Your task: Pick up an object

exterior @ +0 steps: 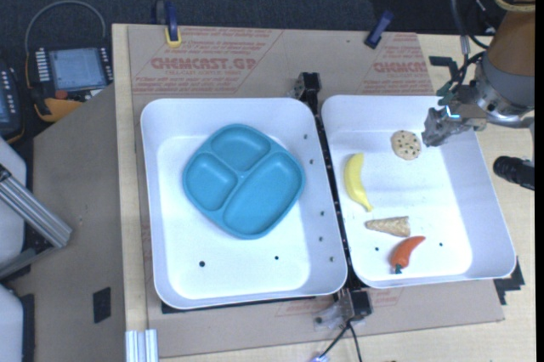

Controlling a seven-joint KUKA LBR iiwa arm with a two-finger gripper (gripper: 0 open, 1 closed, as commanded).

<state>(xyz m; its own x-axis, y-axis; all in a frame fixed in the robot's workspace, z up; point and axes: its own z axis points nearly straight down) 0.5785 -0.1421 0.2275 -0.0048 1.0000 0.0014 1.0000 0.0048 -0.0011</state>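
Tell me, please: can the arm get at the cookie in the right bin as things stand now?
Probably yes. The cookie lies flat by itself in the right bin, with nothing on top, and the gripper is right beside it. The banana lies apart.

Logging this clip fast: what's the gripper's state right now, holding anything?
Gripper: open or shut cannot be told; it sits just right of the cookie in the right bin, with nothing visibly held.
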